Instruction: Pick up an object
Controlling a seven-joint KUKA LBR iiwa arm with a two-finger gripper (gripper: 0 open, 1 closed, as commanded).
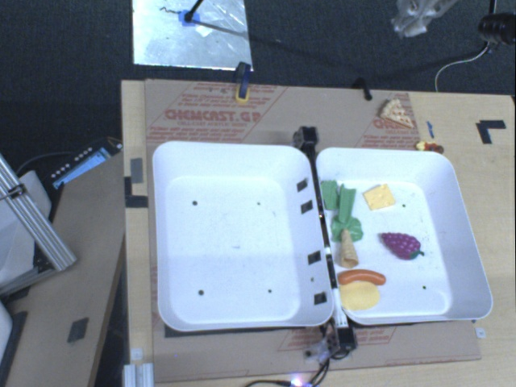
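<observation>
gripper: high at the far right, finger state unclear
grapes: right bin, well below gripper, long axis left-right

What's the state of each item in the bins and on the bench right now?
gripper: raised beyond the bench's far edge, blurred
left bin: nothing visible inside
cheese slice: flat in right bin
green vegetable: lying by the divider
grapes: lying in right bin, apart from the others
cone: on its side, touching green vegetable
sausage: lying, touching yellow piece
pizza slice: on bench, outside the bins
</observation>
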